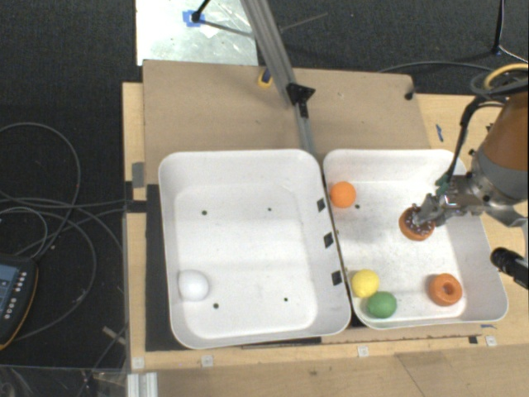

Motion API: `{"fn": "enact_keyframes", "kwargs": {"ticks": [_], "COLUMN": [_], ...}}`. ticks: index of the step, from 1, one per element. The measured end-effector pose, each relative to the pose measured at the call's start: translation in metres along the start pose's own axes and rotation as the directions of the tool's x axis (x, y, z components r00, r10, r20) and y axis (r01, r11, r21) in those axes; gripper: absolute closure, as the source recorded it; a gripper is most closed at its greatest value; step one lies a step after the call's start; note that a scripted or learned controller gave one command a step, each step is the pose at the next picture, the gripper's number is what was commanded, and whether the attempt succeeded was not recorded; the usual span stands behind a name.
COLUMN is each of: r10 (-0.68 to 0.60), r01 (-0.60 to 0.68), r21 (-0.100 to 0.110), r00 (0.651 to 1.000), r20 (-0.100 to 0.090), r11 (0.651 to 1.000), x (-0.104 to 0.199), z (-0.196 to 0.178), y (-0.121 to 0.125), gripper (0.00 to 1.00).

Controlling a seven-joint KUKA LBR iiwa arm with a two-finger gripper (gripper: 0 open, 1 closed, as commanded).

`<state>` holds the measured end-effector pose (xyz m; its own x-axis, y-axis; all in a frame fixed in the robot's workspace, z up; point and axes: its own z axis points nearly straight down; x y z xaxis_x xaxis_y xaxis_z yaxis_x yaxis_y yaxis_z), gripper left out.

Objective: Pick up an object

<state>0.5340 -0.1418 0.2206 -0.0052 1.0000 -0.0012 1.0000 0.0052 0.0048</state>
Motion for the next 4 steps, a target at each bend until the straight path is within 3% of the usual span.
{"fn": "enact_keyframes", "kwargs": {"ticks": [1,4], "r10": [-0.005,-0.006], "r01": [0.005,0.006], "r21": [0.004,0.003], "r00": [1.000,1.000], "r20": [-0.004,-0.004], "r11": [1.000,1.000], "x": [0.059,0.210], "z": [0.006,-0.023], "y": [-0.002,0.002], "gripper": [1.00,1.00]}}
